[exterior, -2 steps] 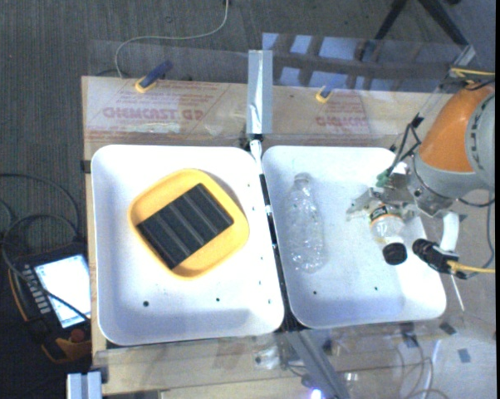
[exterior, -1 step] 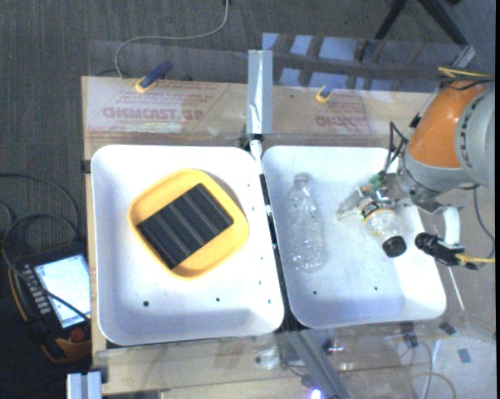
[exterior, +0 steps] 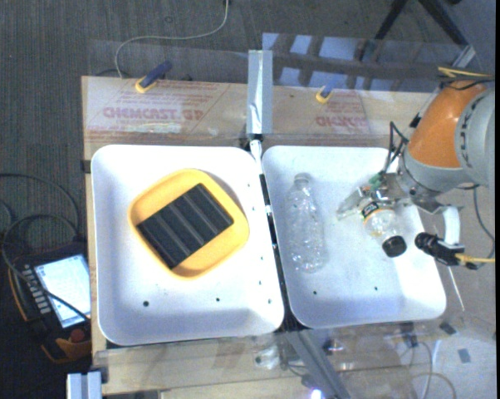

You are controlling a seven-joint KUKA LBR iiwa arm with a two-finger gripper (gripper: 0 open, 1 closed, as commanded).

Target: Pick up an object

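The gripper [exterior: 373,207] hangs low over the right bin [exterior: 350,306]; we honestly can't tell its state. The clear plastic bottle [exterior: 304,223] lies just left, so we'd guess we're mid-approach, needing a shift left.

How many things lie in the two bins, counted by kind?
Yellow tray with a black ribbed insert, in the left bin: 1
Clear plastic bottle, in the right bin: 1
Total: 2
The gripper is over the right bin; what is under it I cannot tell.
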